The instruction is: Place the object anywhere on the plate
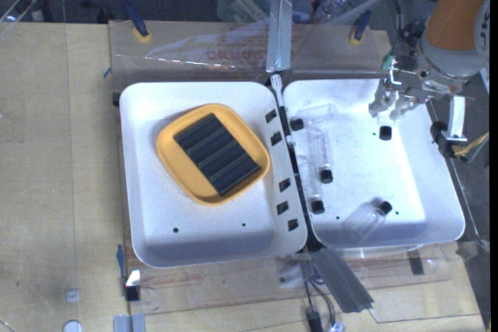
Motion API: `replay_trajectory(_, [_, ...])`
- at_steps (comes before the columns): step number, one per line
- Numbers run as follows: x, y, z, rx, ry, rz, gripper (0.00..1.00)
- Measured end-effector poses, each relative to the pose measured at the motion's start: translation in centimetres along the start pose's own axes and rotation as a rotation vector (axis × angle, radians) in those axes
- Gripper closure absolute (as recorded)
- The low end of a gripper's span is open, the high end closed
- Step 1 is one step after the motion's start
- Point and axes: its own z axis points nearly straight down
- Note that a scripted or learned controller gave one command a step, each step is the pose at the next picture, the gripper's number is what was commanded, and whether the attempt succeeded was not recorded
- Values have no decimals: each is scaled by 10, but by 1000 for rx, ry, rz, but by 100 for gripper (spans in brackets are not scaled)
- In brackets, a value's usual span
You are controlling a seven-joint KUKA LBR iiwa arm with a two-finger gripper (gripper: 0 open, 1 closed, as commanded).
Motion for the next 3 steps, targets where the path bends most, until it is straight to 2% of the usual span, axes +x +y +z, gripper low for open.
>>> replay_trajectory(1, [0,0,0,0,0,0,0])
replay_trajectory(2, [42,-18,-32,-1,0,61,0])
replay_trajectory(3, [76,-47,-51,5,0,66,0])
